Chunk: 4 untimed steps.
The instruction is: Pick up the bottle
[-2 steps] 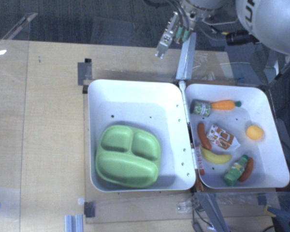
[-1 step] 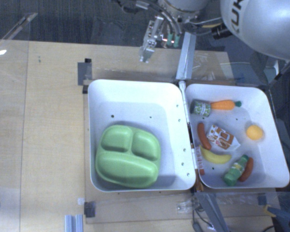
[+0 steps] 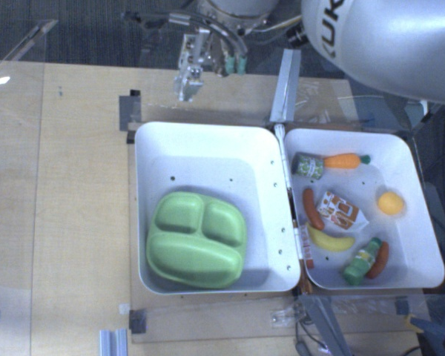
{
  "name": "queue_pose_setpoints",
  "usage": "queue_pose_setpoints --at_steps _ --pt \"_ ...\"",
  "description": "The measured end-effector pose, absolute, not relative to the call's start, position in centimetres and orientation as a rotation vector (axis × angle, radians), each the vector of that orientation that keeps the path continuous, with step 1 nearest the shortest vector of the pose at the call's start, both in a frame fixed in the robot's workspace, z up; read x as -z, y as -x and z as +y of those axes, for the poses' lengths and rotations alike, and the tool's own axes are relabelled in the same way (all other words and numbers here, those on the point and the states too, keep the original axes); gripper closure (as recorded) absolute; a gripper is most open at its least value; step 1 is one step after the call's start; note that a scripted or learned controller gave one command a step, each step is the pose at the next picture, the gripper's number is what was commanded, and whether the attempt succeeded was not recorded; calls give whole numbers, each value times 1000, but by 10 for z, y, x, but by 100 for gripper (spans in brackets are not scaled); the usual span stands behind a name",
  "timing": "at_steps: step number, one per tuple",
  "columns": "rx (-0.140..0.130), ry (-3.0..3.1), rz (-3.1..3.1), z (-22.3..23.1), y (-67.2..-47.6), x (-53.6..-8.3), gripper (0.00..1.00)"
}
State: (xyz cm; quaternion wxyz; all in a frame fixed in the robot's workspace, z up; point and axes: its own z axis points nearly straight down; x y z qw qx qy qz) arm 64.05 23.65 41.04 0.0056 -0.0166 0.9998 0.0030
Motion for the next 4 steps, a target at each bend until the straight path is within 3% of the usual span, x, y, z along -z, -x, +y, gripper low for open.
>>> queue_pose_setpoints --at_steps 1,2,3,4 --pt "-6 135 3134 236 -669 -243 100" --pt "-7 -751 3045 236 -669 -252 100" --pt "-6 -962 2987 235 -658 -191 100" --pt "-6 -1009 2973 236 -598 -161 100"
